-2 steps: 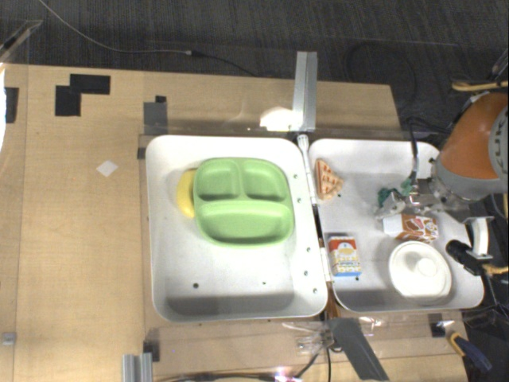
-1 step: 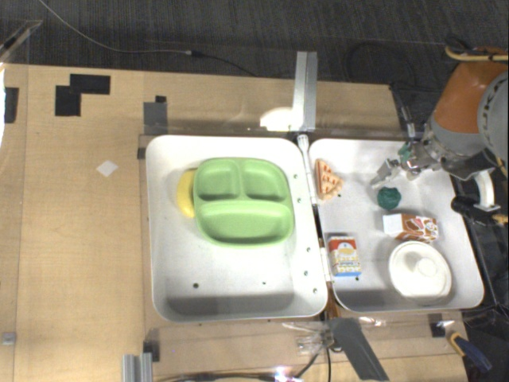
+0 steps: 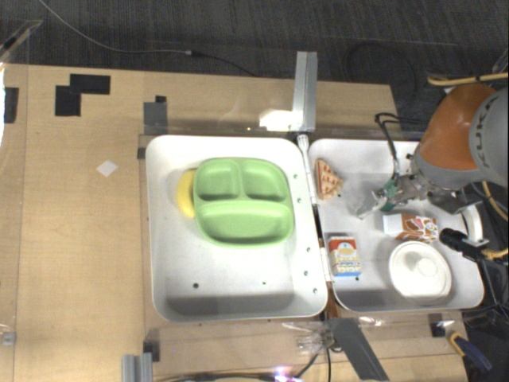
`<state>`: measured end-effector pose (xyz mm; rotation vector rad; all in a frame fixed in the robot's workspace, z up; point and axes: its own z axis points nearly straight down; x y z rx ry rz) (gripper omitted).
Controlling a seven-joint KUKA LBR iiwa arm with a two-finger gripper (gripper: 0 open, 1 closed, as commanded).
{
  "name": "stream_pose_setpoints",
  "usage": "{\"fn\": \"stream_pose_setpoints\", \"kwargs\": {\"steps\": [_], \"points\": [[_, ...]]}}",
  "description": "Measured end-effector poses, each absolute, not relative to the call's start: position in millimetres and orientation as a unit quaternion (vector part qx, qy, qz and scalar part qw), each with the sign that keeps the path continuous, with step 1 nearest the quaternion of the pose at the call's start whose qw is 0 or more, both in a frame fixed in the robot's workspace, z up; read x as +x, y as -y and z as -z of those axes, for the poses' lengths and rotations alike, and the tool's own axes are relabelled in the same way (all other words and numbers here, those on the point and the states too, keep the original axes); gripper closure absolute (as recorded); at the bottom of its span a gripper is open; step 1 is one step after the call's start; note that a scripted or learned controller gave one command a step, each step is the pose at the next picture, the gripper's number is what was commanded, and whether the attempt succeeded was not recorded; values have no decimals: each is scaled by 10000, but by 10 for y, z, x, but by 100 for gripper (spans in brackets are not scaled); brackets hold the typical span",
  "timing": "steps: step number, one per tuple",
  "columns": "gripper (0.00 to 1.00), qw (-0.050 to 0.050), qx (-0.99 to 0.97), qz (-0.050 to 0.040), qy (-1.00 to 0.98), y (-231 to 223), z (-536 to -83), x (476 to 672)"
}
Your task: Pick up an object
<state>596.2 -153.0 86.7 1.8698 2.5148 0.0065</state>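
Observation:
My gripper (image 3: 375, 203) hangs low over the middle of the right bin (image 3: 359, 153), reaching in from the right under the orange-banded wrist. Around it in that bin lie a waffle-patterned orange wedge (image 3: 328, 179) to its left, a small red and white box (image 3: 343, 256) to its lower left, a brown and white packet (image 3: 413, 227) just to its lower right, and a round white bowl (image 3: 419, 267) at the front right. I see nothing held in the gripper.
The left bin (image 3: 231, 289) holds a green divided plate (image 3: 242, 199) with a yellow object (image 3: 184, 194) poking out from under its left edge. A metal post (image 3: 305, 94) stands behind the gap between the bins.

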Motion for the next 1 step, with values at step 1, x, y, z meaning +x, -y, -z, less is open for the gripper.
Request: {"fn": "stream_pose_setpoints", "kwargs": {"steps": [1], "points": [[100, 59, 5961, -29, -8029, 1535, -962, 5990]]}}
